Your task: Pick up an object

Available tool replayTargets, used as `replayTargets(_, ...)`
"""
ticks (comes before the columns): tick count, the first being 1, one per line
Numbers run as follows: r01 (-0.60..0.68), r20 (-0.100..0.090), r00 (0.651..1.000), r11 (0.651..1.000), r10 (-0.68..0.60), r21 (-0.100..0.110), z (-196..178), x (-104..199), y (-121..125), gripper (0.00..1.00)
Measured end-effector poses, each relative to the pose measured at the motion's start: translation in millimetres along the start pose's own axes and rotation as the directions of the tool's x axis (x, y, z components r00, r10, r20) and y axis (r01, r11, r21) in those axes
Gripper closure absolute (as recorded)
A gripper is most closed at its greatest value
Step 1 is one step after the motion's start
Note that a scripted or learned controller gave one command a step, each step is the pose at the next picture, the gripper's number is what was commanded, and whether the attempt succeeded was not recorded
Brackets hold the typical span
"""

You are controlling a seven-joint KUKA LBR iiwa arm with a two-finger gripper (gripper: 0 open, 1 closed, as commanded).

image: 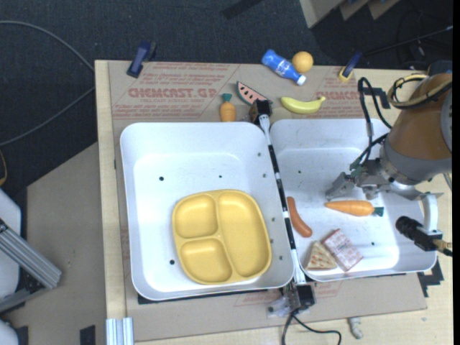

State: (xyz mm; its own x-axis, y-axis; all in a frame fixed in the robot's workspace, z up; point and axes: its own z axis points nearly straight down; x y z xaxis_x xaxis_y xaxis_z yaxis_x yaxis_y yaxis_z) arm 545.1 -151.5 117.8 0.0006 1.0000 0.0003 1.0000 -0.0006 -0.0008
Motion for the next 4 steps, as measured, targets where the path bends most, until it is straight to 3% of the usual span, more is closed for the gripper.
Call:
replayTargets(1, -0.002, 0.000, 1.000, 1.000, 0.002, 0.002, 26.7, -50.0, -51.9, 0.00)
replayTargets(2, 0.003, 0.000, 1.000, 1.000, -0.003, -0.003, 0.9, 10.2, 7.2, 0.00)
replayTargets(3, 0.000, -0.001, 1.000, 1.000, 0.000, 0.002, 34.1, 30.1, -29.6, 0.00)
replayTargets(4, -0.001, 0.000, 1.000, 1.000, 0.001, -0.001, 23.9, 29.9, -28.9, 1.00)
